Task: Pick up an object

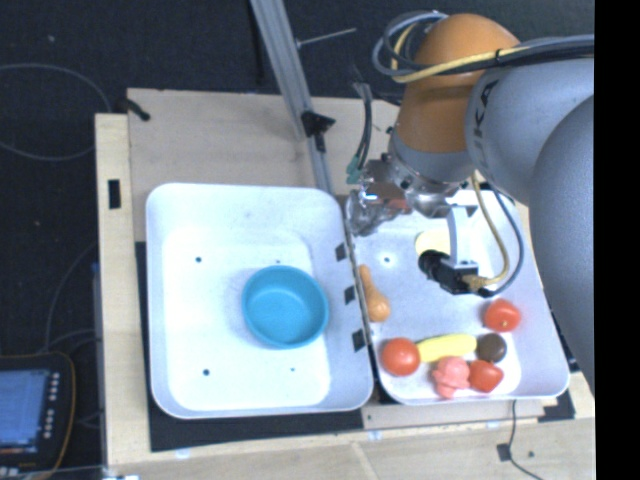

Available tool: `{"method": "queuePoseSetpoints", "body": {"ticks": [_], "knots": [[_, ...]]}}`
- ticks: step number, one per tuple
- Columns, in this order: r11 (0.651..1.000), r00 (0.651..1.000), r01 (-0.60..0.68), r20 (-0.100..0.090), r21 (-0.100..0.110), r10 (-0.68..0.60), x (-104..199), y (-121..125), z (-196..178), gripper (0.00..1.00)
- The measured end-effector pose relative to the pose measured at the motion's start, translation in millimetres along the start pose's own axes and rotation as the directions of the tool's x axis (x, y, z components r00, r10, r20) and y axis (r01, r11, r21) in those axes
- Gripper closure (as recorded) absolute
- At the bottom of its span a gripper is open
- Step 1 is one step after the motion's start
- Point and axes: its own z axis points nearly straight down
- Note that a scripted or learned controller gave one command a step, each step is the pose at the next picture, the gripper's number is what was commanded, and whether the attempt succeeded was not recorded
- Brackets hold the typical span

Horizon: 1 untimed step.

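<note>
My gripper [366,210] hangs over the far left corner of the right bin [535,363], under the orange wrist band. An orange carrot-like piece [373,295] lies just in front of the gripper, along the bin's left wall and apart from it. Along the near edge of the bin lie a red tomato [400,356], a yellow banana [446,347], a pink piece [451,375], a small red piece [486,376] and a brown ball [491,347]. Another red ball [502,315] sits further right. A yellow piece [432,241] is partly hidden under the arm.
The left bin [180,268] holds a blue bowl [286,306] near its middle. A grey metal bar [285,68] slants down from the top to the gap between the bins. A black part on a cable [446,270] hangs below the wrist over the right bin.
</note>
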Motion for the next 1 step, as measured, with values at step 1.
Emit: {"method": "queuePoseSetpoints", "body": {"ticks": [1], "knots": [[1.000, 1.000, -0.002, 0.003, 0.000, 0.002, 46.9, 13.3, 13.3, 1.00]]}}
